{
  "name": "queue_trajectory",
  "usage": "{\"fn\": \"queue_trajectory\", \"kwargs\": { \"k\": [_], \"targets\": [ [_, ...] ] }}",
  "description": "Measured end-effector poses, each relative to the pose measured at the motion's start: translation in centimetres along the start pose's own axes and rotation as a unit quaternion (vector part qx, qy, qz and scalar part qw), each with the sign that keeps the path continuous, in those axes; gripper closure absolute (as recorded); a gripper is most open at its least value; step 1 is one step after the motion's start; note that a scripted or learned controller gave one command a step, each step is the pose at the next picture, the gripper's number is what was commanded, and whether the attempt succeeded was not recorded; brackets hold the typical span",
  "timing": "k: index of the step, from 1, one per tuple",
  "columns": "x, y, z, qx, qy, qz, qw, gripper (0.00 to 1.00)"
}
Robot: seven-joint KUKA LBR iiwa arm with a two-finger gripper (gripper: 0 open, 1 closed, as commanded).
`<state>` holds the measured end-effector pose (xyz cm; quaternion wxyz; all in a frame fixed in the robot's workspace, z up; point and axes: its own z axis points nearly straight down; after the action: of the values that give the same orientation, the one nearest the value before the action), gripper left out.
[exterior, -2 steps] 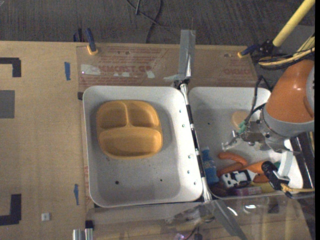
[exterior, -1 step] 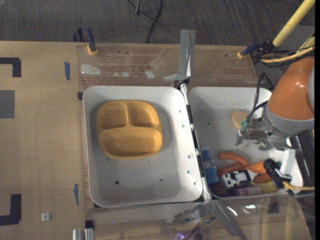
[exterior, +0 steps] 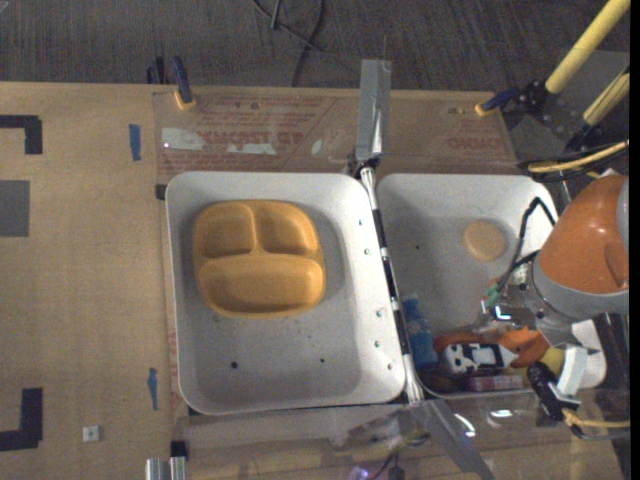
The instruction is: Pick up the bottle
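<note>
The bottle lies on its side near the front edge of the right bin; it looks white with black markings and has an orange part at its right end. My gripper hangs just above and slightly right of it, under the arm's orange band. The gripper body and cables hide the bottle's right end, and whether the two are touching is unclear.
A blue packet lies against the right bin's left wall, and a purple strip lies at its front edge. A tan disc rests in its back half. The left bin holds a yellow divided plate.
</note>
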<state>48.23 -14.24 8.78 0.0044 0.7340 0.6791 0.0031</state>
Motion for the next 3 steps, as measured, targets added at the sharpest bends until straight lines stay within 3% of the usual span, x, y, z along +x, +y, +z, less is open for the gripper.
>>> {"fn": "queue_trajectory", "kwargs": {
  "k": [1, 2, 3],
  "targets": [
    [-4.5, 0.4, 0.0, 0.0, 0.001, -0.081, 0.9967, 1.0],
    [-4.5, 0.4, 0.0, 0.0, 0.001, -0.081, 0.9967, 0.0],
    [-1.2, 0.2, -0.1, -0.001, -0.001, -0.231, 0.9731, 0.0]
  ]
}}
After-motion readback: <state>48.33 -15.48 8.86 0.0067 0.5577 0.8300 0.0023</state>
